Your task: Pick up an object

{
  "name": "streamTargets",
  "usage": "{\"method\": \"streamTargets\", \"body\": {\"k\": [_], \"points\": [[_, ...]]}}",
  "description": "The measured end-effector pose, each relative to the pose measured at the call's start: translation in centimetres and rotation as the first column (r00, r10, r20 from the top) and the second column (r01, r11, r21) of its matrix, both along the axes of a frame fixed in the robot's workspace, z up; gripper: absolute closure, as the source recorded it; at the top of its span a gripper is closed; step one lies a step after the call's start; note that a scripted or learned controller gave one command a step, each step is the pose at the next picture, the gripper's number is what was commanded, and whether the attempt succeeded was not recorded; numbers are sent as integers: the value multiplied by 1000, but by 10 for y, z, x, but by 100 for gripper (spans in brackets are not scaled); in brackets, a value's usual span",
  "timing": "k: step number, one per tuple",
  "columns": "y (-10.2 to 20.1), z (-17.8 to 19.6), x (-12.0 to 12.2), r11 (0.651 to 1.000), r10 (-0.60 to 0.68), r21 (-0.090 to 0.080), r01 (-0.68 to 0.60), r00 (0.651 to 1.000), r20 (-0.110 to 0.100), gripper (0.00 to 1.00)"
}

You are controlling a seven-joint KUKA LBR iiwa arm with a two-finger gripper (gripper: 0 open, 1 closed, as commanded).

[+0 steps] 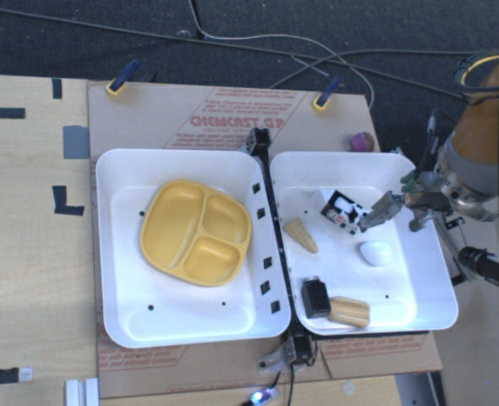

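1. The gripper (366, 222) hung low over the right bin (419, 299), just beside a black-and-white item (341, 209) — whether its fingers were spread or closed I could not tell.
2. A white lump (375, 253), a cone (301, 234), a black block (315, 297) and a tan cylinder (348, 311) lay nearby.
3. The left bin (123, 252) held a yellow tray (196, 232).

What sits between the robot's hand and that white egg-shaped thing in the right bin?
Nothing visible. The hand hangs just above the white egg in the picture, with bare bin floor between them. The black-and-white box lies off to the side, left of the hand.
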State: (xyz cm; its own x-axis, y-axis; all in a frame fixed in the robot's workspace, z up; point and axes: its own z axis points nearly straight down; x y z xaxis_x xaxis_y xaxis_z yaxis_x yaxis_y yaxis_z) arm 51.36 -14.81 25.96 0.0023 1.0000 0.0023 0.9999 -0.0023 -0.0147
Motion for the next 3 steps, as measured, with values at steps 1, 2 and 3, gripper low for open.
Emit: {"method": "streamTargets", "body": {"k": [1, 2, 3], "points": [[0, 5, 2, 1000, 4, -2, -4, 1000, 9, 0], [10, -48, -2, 1000, 4, -1, -4, 1000, 6, 0], [19, -100, -7, 1000, 3, 0, -3, 1000, 4, 0]]}}
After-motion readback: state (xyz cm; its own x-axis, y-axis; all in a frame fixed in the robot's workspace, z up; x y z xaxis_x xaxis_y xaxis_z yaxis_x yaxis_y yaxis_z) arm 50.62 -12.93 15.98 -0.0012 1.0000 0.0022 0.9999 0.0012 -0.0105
